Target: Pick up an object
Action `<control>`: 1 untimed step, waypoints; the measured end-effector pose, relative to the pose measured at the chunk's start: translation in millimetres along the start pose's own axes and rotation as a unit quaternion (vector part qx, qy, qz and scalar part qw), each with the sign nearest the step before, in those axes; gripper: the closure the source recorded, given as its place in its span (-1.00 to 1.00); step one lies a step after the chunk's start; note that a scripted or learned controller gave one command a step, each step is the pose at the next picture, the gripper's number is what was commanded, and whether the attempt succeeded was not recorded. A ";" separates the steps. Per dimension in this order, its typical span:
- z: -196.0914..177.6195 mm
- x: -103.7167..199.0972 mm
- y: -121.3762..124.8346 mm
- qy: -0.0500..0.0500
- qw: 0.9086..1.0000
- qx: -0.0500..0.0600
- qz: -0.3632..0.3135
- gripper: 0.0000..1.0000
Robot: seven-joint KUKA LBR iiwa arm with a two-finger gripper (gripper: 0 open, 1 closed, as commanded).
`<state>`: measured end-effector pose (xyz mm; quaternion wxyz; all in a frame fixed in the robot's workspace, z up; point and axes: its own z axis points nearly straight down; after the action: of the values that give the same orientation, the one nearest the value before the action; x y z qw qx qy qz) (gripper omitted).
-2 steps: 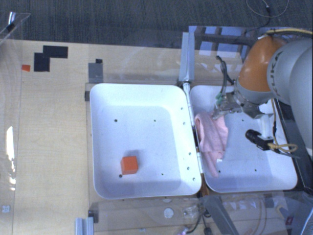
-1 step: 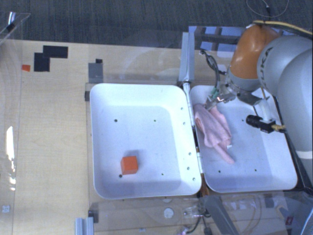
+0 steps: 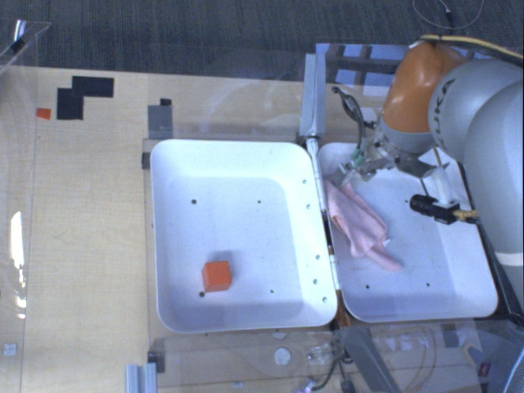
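Look down on your counter: two shallow white bins sit side by side on the pale wood. The left bin holds a small orange block, lying flat on the floor toward the near left corner, well apart from every wall but closest to the front one. The right bin holds a pink cloth, crumpled and stretched in a long strip from the far left corner down toward the middle, with its upper end lying close along the wall that divides the two bins.

Your arm reaches in from the right, grey with the orange band above the wrist, and it hangs over the far part of the right bin. The end effector sits at the upper end of the pink cloth, just above or touching it; you cannot tell which. You also cannot tell how its jaws stand, because the tip is small and partly lost against the wrist hardware.

A black cylindrical part with a yellow tip juts from the arm over the right bin's floor. On the far left of the counter lie black patches and a small orange square.
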<state>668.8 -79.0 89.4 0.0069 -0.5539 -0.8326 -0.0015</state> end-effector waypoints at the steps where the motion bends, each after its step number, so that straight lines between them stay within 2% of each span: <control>1: -14.4 -3.0 3.9 -0.008 1.000 -0.009 -0.001 1.00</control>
<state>673.7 -80.5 103.7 -0.0053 -0.5529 -0.8332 -0.0047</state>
